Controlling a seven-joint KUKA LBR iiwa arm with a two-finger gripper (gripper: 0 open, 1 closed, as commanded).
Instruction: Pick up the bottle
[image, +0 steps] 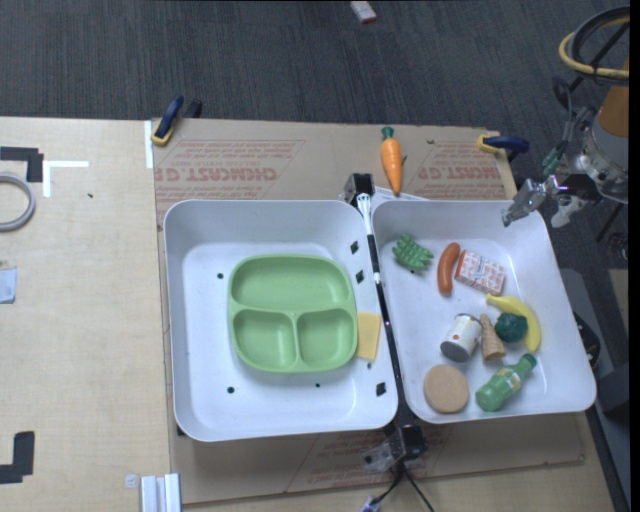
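The green bottle lies on its side in the right bin, near that bin's front right corner, cap pointing to the upper right. My gripper hangs over the bin's back right corner, far from the bottle. Its two fingers stand apart, open, with nothing between them.
Beside the bottle lie a tan round disc, a small can, a cone, a banana and a dark green lump. Farther back lie a sausage, a red packet and a green leafy piece. The left bin holds a green divided plate.
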